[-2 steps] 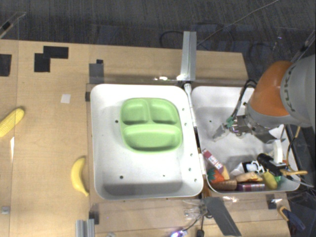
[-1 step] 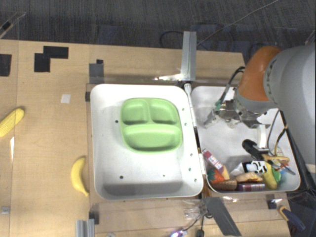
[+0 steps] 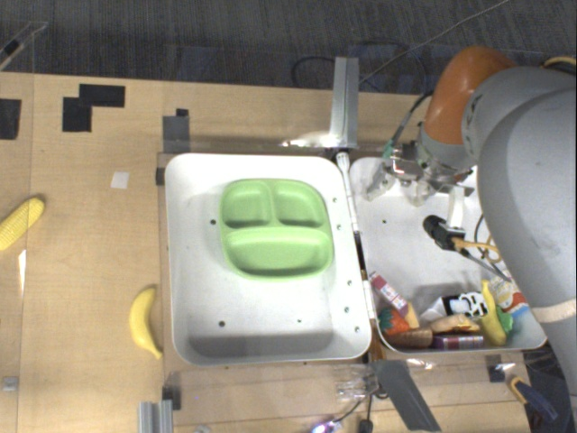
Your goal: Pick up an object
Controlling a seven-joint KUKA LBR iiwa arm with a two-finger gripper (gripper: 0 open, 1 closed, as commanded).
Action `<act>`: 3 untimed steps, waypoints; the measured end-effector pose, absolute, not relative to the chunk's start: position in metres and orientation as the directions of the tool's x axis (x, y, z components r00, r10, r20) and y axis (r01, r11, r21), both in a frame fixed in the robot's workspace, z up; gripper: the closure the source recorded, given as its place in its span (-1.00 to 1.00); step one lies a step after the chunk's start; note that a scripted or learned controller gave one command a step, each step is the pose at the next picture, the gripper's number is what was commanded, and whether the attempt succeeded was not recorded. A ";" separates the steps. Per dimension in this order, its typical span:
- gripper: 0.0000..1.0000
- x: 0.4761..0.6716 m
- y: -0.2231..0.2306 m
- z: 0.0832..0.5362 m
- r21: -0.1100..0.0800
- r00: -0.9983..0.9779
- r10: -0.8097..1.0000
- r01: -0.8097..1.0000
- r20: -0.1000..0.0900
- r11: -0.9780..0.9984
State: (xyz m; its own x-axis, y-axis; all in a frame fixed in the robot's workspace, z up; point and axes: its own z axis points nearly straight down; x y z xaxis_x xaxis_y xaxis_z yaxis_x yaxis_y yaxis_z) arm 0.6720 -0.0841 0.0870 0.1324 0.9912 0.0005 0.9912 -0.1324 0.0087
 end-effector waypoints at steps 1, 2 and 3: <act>-1.00 0.639 -0.086 0.088 0.011 0.182 0.983 0.983 0.000 -0.182; -1.00 0.585 -0.128 0.089 0.012 0.242 0.970 0.970 0.001 -0.242; -1.00 0.616 -0.092 0.089 0.015 0.010 1.000 1.000 -0.001 -0.010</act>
State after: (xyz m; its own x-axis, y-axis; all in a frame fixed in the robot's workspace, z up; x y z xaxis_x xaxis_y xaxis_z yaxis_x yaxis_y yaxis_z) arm 0.6158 -0.0921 0.0892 0.0102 0.9999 -0.0013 0.9998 -0.0102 0.0153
